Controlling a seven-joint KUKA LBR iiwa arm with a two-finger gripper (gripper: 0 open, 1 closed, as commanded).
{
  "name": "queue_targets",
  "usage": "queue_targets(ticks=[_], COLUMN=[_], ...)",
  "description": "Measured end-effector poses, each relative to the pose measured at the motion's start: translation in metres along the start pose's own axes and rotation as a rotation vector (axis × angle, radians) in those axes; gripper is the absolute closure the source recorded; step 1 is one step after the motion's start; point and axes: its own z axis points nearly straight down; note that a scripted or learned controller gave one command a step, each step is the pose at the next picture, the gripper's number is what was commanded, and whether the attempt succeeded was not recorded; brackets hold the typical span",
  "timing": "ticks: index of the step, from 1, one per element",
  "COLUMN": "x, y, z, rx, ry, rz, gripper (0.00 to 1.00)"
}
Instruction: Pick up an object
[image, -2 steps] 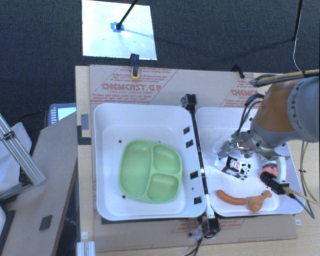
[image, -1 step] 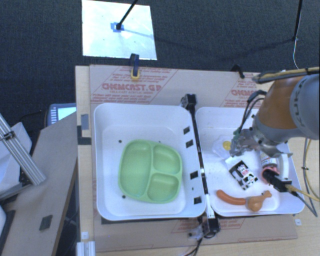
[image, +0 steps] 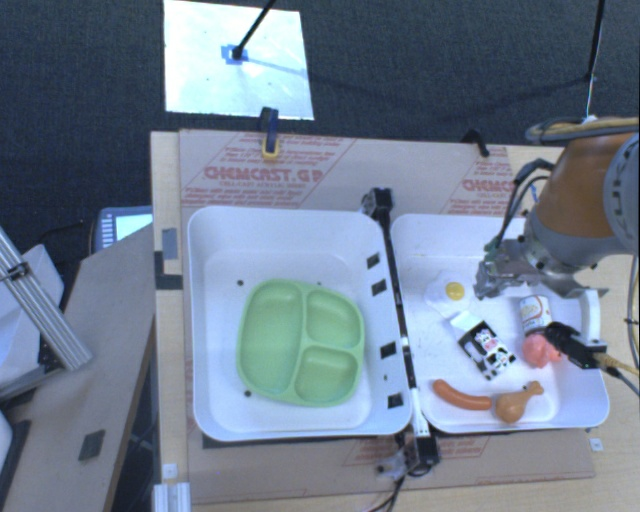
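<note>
While the arm (image: 590, 190) bends in from three o'clock, its claw (image: 497, 275) hangs over the right bin (image: 415, 240); open or closed, I cannot tell. At its eight o'clock lies a fried egg (image: 447, 293), white with yellow middle.

"CHEMCAST GP" in red, repeated on brown sheet (image: 300, 165) under bins; other copies partly cut off.
</note>
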Motion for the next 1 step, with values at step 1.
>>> queue_targets(ticks=[1], x=[-0.0012], y=[0.0090], z=[-0.0462], rx=[0.000], ry=[0.000], rz=[-0.005], gripper=[1.00])
